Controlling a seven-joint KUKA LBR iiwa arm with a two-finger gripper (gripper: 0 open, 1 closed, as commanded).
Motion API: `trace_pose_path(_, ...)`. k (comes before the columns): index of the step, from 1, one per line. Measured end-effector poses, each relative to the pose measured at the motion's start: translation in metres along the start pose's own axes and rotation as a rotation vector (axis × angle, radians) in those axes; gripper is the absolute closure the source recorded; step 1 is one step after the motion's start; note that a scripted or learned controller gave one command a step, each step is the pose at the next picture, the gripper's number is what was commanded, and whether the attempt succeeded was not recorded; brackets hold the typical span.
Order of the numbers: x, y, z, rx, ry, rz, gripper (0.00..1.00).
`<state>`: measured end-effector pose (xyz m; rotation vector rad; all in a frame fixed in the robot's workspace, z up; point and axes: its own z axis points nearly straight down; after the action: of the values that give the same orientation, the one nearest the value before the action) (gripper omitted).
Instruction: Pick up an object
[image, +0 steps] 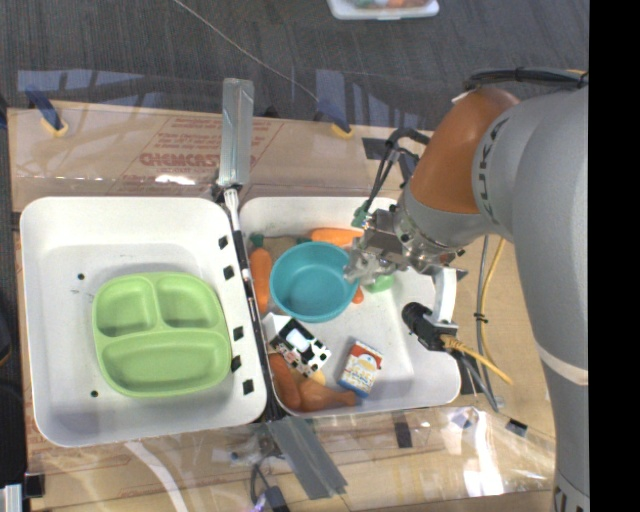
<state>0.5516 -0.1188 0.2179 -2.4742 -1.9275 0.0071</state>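
Blue bowl (309, 282) (right white bin (425, 360)), gripper (365, 262) at rim, cardboard-covered bench (130, 145)

Teal bowl (312, 281), green tray (160, 333)

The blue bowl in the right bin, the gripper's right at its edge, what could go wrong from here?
1. The gripper sits at the rim of the blue bowl; a rim pinch could slip and drop the bowl.
2. Carrots lie close against the bowl, so a lift or nudge might drag them along.
3. The black-and-white toy and small box lie just below; a tipping bowl could knock them.
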Motion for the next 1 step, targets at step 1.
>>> trace_pose_path(1, 0.0599, -0.0302, 0.0269, -0.005, -0.002, 0.449, 1.00)
